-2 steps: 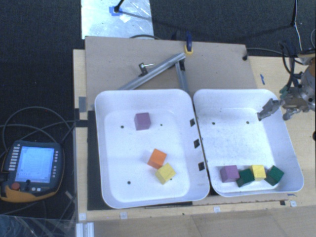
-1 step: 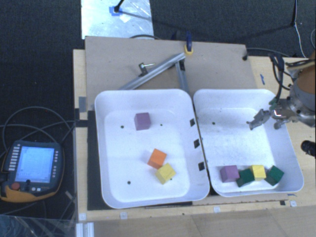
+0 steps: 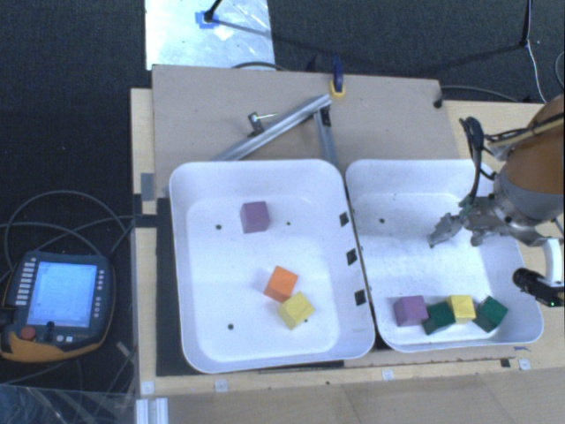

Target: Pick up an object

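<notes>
- You have the gripper (image 3: 444, 230) hanging over the right bin (image 3: 388, 179), in its upper half, with the grey arm (image 3: 530, 184) coming in from 3 o'clock.
- Whether the claw is open or closed you cannot tell from this view; it reads as a grey blur, and nothing can be seen held in it.
- The nearest candidates lie in a row along the bin's lower wall: a purple block (image 3: 410, 310), a dark green block (image 3: 437, 317), a yellow block (image 3: 461, 307) and a second green block (image 3: 490, 312).
- From the claw, that row sits at about 6 o'clock; the purple block is at roughly 7 o'clock, the yellow one just past 6 toward 5, and the far green one nearer 5.
- The row's long axis runs 9 to 3, and the blocks touch or nearly touch, so I judge a grasp closing along that line would be crowded; closing across it, 12 to 6, looks cleaner.
- The purple block at the 9 o'clock end has a free side and seems the easiest pick.
- The left bin (image 3: 190, 193) holds three more blocks well apart from the claw: a purple cube (image 3: 254, 216) at about 9 o'clock, an orange cube (image 3: 281, 283) and a yellow cube (image 3: 296, 310) touching it, both near 8 o'clock.
- The lift is not yet begun.
</notes>
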`<state>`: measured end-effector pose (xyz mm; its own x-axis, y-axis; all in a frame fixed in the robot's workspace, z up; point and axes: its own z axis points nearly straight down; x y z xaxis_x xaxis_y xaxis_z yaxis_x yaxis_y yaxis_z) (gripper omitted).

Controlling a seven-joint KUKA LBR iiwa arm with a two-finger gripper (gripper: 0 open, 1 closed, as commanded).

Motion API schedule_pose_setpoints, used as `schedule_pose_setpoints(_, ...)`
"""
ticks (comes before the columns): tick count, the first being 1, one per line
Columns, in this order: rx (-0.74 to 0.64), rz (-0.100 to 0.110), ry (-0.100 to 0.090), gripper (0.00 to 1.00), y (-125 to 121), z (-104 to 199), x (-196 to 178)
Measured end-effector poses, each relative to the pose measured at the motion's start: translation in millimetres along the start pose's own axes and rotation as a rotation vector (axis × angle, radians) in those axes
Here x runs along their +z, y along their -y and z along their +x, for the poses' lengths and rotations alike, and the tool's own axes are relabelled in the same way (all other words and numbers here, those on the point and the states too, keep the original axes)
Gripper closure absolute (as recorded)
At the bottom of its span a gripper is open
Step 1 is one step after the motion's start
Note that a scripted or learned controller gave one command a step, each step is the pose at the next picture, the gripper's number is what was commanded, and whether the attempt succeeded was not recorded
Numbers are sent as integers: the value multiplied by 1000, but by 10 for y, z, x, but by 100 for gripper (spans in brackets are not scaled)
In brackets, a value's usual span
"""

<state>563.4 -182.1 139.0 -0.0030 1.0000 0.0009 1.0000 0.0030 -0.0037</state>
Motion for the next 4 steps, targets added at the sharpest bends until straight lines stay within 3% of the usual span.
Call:
schedule_pose_setpoints(1, -2, -8, 2, 100, -23, -11, -148)
schedule_pose_setpoints(3, -3, -13, 4, 100, -53, -33, -1246)
schedule_pose_setpoints(4, -2, -8, 2, 100, -63, -34, -1329)
